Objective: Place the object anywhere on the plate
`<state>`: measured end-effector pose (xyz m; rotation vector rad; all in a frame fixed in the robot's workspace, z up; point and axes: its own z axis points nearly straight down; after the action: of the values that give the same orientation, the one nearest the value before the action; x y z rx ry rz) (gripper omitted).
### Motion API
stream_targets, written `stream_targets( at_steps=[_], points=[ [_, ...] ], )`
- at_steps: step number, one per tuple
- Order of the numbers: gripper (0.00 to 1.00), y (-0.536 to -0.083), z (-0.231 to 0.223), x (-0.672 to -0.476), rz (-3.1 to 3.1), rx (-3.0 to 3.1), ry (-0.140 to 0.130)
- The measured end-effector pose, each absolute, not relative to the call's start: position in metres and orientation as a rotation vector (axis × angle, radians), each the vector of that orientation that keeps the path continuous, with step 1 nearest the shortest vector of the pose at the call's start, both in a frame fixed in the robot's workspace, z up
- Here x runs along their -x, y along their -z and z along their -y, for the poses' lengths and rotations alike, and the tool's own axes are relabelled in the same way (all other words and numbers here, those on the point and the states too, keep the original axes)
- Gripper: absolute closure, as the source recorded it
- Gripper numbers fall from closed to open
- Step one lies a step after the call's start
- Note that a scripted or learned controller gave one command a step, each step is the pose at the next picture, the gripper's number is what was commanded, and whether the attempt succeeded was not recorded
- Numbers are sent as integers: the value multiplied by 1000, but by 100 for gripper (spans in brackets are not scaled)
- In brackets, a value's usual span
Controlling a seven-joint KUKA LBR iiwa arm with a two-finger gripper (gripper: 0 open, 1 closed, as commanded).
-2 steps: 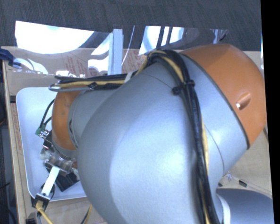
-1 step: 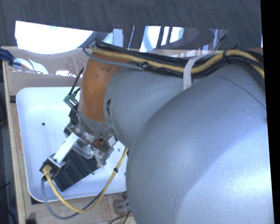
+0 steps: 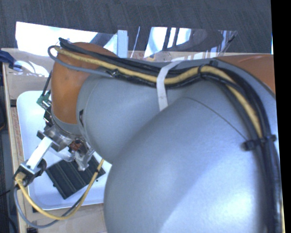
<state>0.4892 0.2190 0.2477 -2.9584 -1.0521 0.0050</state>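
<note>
1. The black ribbed object (image 3: 70, 178) is lying in the left bin (image 3: 24, 108), near its front edge.
2. My pincer (image 3: 79, 159) is hanging just above it; I cannot tell its state.
3. My grey arm (image 3: 187, 155) is covering the right side.

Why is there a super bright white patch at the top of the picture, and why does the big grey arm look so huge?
In the camera view, the white patch is glare, washed out so no detail shows. The arm is close to the camera, so it looks giant and hides much of the bench. The white bin at the left is evenly lit, and the black object looks sharp.
</note>
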Motion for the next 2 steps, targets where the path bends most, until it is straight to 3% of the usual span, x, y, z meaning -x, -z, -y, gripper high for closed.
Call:
stream_targets(
  at_steps=[1,2],
  points=[
    [100,-241,-217,-535,1073,2951,-7],
    [100,-250,-219,-534,1088,2943,-12]
  ],
)
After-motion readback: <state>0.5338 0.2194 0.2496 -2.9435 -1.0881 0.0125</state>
